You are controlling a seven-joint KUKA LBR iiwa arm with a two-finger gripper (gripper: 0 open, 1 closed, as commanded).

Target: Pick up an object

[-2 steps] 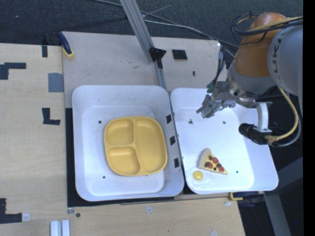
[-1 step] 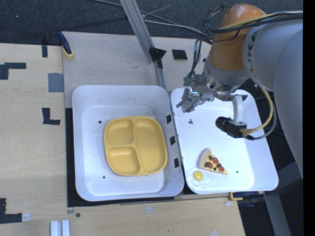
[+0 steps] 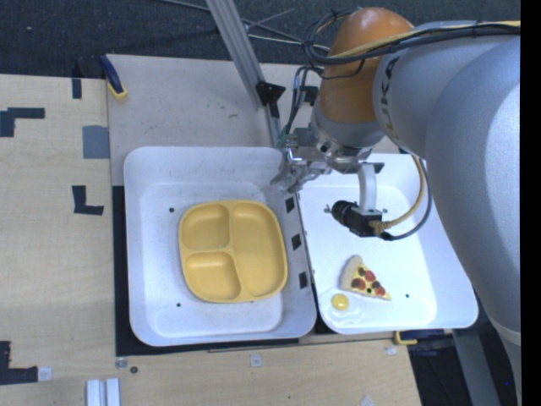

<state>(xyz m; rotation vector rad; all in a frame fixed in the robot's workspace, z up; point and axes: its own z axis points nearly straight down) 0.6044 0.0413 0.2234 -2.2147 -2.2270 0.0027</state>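
Observation:
A yellow divided plate (image 3: 232, 250) lies flat in the left bin (image 3: 152, 227). In the right bin (image 3: 439, 294), near its front, lies a toy pizza slice (image 3: 364, 279), and a small toy fried egg (image 3: 340, 303) sits just in front and left of it. My gripper (image 3: 292, 173) hangs over the ridge between the two bins, near their far edge. It is behind and to the right of the plate and well back from the pizza slice. Nothing can be seen held in it.
The grey arm with its orange band (image 3: 363, 57) covers the right bin's far and right side. A black fitting with a yellow cable (image 3: 359, 218) hangs from the wrist over the right bin. A slanted metal pole (image 3: 241, 49) rises behind the bins.

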